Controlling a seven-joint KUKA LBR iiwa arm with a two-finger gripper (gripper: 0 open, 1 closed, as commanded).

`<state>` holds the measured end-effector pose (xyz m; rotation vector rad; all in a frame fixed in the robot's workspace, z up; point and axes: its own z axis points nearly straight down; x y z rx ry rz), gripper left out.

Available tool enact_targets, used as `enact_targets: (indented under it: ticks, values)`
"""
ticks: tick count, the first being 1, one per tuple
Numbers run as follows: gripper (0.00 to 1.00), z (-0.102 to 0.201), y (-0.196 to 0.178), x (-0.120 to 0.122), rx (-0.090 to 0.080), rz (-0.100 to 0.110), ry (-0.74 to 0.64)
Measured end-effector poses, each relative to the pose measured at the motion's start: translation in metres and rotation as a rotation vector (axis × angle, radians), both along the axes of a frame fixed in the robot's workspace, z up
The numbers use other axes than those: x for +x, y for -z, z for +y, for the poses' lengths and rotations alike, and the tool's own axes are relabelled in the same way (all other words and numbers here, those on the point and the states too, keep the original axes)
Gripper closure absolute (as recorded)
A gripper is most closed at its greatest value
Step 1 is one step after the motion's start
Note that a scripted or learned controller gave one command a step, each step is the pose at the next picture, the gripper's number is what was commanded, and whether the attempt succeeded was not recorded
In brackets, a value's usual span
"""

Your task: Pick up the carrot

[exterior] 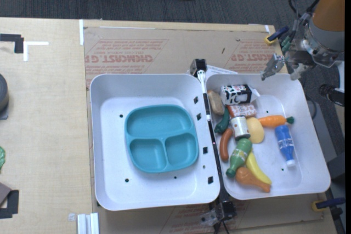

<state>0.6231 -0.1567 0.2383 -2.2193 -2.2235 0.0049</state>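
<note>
The carrot [273,121] is orange with a green stem end. It lies flat in the right bin [307,112], pointing left to right, beside a yellow fruit [255,130]. My gripper [283,69] hangs over the bin's far right corner, above and behind the carrot and well apart from it. Its fingers [271,69] are spread open and nothing is between them.
Crowding the right bin's left half are a black-and-white carton [236,94], a can [239,125], a green bottle [239,154], a banana [257,168] and a sausage [225,144]. A blue bottle [284,144] lies just below the carrot. The left bin [104,118] holds a teal divided plate [161,138].
</note>
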Motion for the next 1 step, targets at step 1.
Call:
enact_targets:
  ticks: [1]
  values:
    - [0.0, -0.031, 0.1269, -0.0479, 0.001, -0.001, -0.108]
